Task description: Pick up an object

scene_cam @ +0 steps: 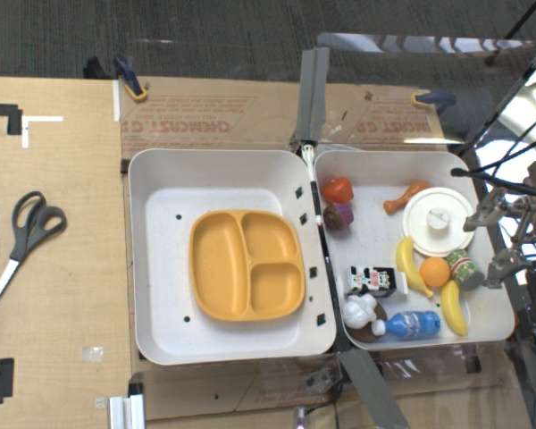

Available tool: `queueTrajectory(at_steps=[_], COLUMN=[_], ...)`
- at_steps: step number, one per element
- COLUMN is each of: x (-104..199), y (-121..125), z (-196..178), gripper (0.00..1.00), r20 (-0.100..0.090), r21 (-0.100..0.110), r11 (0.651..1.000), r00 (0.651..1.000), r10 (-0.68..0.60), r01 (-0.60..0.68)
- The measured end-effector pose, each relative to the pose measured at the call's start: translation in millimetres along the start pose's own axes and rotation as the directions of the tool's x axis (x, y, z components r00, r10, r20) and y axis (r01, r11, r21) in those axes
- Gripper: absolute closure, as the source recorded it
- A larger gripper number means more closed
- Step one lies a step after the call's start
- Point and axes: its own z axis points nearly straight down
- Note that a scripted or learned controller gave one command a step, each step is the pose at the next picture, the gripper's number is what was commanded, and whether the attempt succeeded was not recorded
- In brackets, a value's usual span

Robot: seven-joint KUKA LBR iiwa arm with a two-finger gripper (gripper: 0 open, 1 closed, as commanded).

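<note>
Bananas [453, 307] of smooth yellow plastic lie in the right bin [375, 164], long axes running roughly top to bottom, flanking an orange [434, 271]. The gripper [498, 239] sits just right of them at the bin's right rim; whether it is clenched or released, I cannot tell.

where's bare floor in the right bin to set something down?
Bare patch in the right bin: its middle, between the red tomato, carrot and small carton. Crowded along the right side and front: white lid, bananas, orange, bottle.
</note>
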Motion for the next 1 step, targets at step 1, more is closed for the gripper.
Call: queueTrajectory(at_steps=[1], x=[6.7], y=[-12.6], z=[178.9], gripper=[0.00], r20=[0.000], r21=[-0.001], r11=[0.995], r00=[0.995], r10=[-0.103], r01=[0.103])
